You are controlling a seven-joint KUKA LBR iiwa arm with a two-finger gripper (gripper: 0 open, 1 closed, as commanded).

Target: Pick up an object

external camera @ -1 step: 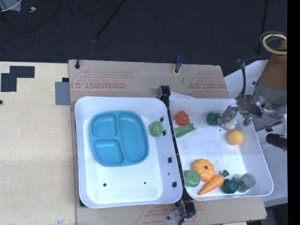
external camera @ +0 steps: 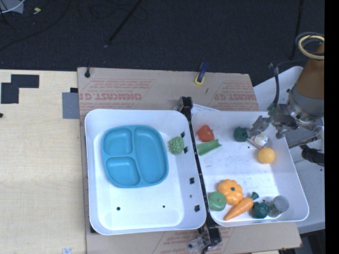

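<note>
Brown cardboard [external camera: 132, 91] covers the pale table [external camera: 37, 157] under two white bins [external camera: 98, 205]; dark floor lies beyond. The pincer [external camera: 260, 134] hovers over the right bin, grip unclear.

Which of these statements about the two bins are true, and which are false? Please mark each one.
1. The blue tray lies in the left bin. True.
2. The broccoli lies inside the blue tray. False: it sits beside the tray, near the left bin's right wall.
3. The carrot lies next to the pumpkin in the right bin. True.
4. The lemon is in the left bin. False: it is in the right bin, near the end effector.
5. The end effector is above the left bin. False: it is over the right bin.
</note>
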